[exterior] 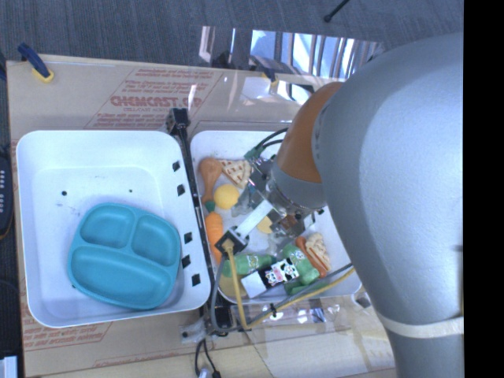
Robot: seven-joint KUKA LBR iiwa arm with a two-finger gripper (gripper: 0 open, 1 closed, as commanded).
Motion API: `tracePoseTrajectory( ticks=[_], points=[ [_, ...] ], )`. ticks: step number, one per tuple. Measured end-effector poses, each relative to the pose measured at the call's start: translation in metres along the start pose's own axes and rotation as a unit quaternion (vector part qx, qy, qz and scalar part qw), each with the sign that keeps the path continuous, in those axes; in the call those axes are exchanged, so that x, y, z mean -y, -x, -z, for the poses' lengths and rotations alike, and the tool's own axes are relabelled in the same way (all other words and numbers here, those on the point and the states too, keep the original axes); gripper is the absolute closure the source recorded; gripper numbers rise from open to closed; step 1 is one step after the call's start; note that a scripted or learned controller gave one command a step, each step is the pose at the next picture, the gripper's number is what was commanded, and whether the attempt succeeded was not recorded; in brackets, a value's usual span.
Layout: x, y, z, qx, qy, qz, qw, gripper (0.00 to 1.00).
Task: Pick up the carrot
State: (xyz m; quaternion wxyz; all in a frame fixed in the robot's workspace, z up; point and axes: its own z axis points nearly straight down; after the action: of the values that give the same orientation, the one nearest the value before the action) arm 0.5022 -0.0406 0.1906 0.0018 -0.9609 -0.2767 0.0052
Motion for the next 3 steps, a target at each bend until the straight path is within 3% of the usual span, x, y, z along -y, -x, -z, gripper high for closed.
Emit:
tracePoseTrajectory(
  ticks=[1, 2, 3],
  points=[
    [-0.020, -0.026, 0.000, -0.001, -0.002, -0.172, 0.9851, 0.00],
    [0.040, 0.003, -0.001, 0.001, -0.002, -0.171, 0.9852, 0.00],
    [0.051, -0.001, -0.001, -0.001, -0.004, -0.092, 0.9957, 0.00]
  ],
)
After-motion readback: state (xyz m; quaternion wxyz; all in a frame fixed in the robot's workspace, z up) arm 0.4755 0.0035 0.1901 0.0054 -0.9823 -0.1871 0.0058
